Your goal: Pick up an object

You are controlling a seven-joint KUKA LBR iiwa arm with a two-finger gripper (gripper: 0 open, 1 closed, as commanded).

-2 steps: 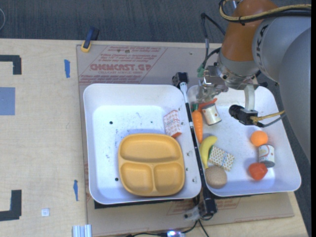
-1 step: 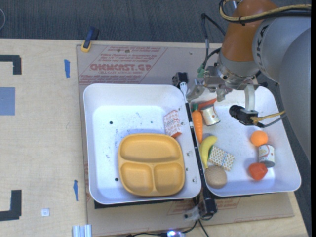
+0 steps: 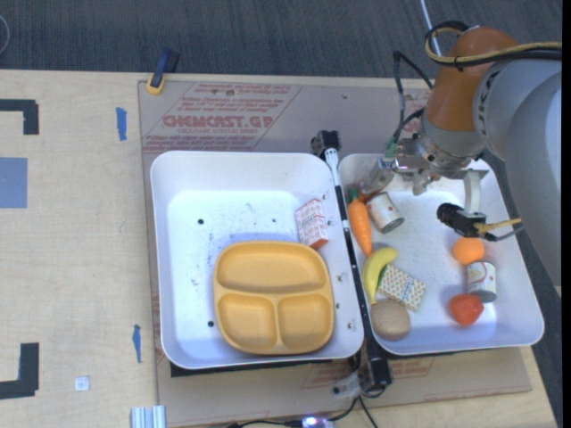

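Small cylindrical tin can with a pale label (image 3: 385,212) lies tilted in the far-left part of the shallow white bin on the view's right (image 3: 526,321).

Findings, near to far:

- Right bin, near edge: a brown rounded potato-like lump (image 3: 390,319) sits against the wall shared with the neighbouring bin. A red round fruit (image 3: 465,308) lies well apart from it, toward the outer side.
- Next: a yellow-and-white patterned packet (image 3: 401,285) touches the lump. A short can with a red-and-white label (image 3: 482,279) stands just beyond the red fruit.
- Middle: a yellow banana (image 3: 377,270) lies beside the packet, and an orange ball-shaped fruit (image 3: 468,251) lies just beyond the short can.
- Further: an orange carrot (image 3: 359,226) runs along the shared wall, just beside the tin can.
- Shallow white bin on the view's left (image 3: 165,239): a yellow three-compartment plastic tray (image 3: 272,292) fills its near part. A red-and-white printed packet (image 3: 312,223) lies just beyond it.
- Far part of the right bin: the two-finger gripper (image 3: 409,175) hangs just beyond the tin can. Contact with the can cannot be told, and the spread of the jaws cannot be told either (the parts overlap from this angle).
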